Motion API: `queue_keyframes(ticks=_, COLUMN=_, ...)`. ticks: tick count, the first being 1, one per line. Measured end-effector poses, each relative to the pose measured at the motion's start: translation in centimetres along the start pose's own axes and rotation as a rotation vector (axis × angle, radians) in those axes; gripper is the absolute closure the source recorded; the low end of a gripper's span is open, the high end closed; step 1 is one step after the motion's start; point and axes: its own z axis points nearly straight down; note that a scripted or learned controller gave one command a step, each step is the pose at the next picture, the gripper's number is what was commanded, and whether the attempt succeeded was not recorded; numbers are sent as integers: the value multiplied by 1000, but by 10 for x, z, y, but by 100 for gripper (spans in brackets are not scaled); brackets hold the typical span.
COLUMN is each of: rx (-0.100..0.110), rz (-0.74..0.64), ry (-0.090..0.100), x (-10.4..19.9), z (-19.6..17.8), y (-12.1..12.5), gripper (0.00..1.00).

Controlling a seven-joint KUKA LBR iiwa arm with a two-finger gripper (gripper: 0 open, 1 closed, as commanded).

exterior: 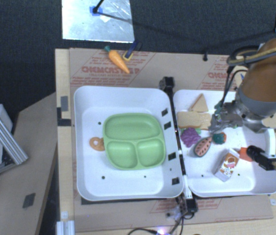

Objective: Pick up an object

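My gripper [219, 125] hangs low in the right bin [263, 182], near its back middle. Just below it lies a small teal object [219, 138], close to the gripper tips; contact cannot be made out. A purple bunch of grapes [190, 136] and a brown-red oval piece [202, 146] lie to the left of the teal object. A tan wedge [199, 103] and a tan flat slice [193, 119] sit at the bin's back left. A small white carton [226, 165] lies toward the front. An orange piece [245, 153] sits to the carton's right.
The left bin [86, 180] holds a green divided plate [133, 141] and a small brown ring [97, 144] beside it. A toy carrot [118, 60] lies on the board behind the bins. A black divider [173, 131] separates the two bins.
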Motion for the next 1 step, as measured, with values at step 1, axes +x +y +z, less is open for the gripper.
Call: queue_keyframes(ticks=1, rx=-2, rz=0, ry=0, x=20, z=-6, y=-5, gripper=100)
